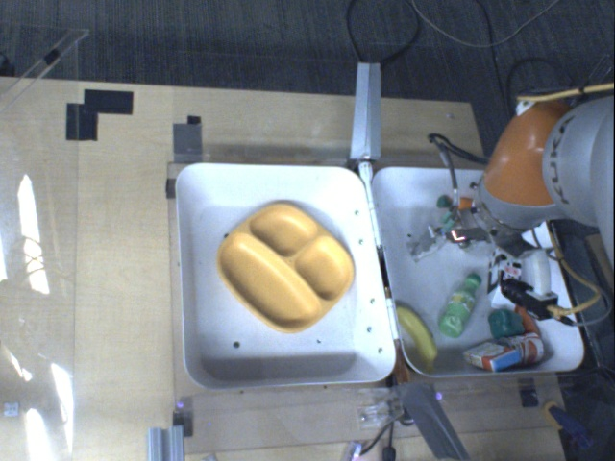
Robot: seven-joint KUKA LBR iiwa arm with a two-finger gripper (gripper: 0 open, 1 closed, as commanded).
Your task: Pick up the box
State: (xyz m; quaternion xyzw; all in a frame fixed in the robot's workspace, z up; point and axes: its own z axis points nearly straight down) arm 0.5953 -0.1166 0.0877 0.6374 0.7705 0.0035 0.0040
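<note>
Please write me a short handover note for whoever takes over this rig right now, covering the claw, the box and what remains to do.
Claw: hanging over the upper part of the right bin, nothing visibly between its fingers; whether it is open or shut cannot be told.
Box: lying on its side at the near edge of the right bin, beside the teal object, apart from the claw.
Also in the right bin: green bottle, banana. Left bin holds the yellow bun-shaped object.
Done: no pick yet.
Left: move to the box, grasp, lift.
</note>
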